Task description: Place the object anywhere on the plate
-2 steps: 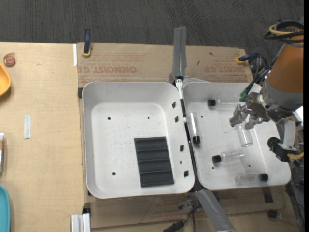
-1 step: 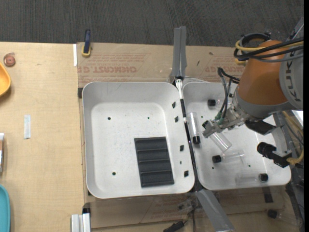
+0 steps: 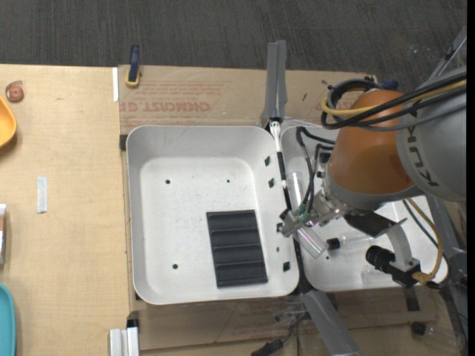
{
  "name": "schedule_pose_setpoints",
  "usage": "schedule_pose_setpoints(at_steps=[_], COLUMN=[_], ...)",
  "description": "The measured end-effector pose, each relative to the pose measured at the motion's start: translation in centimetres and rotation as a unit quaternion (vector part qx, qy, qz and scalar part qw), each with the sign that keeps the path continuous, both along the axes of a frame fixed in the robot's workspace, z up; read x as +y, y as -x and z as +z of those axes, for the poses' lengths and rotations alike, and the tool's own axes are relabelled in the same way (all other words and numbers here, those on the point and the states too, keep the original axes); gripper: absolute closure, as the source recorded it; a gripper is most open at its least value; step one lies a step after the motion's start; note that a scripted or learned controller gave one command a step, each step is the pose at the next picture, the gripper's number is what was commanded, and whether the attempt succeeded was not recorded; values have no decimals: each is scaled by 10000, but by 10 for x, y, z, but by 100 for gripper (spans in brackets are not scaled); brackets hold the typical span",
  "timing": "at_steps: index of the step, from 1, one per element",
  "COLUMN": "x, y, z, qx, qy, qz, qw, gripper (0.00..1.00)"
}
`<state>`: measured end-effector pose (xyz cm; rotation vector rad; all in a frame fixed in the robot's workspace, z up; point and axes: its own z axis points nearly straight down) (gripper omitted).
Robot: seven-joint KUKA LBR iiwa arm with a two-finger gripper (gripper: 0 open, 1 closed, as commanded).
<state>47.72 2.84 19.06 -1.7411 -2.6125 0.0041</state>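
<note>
The setting is a robotics lab or test workshop. The claw [image 3: 303,225] hangs from an industrial arm [image 3: 386,158] with an orange band and exposed cables [image 3: 349,102]. Directly left of the claw sits a shallow white bin [image 3: 159,154]; a second bin [image 3: 349,269] lies beneath it. Both rest on cardboard sheeting [image 3: 193,99] over a plywood bench [image 3: 67,139]. Grey carpet [image 3: 185,17] lies beyond.

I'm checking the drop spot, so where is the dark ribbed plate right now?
The dark ribbed plate lies flat in the left bin, toward its lower right corner, just left of the gripper.
</note>
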Motion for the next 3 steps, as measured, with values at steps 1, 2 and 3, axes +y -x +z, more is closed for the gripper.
schedule_pose_setpoints(at_steps=[1, 2, 3], x=[75, 125, 124], y=[0, 0, -1], z=[19, 91, 99], qx=[2, -3, 12], qy=[8, 12, 32], qz=[-369, -149, -147], qw=[9993, 9999, 9999], gripper=[100, 100, 100])
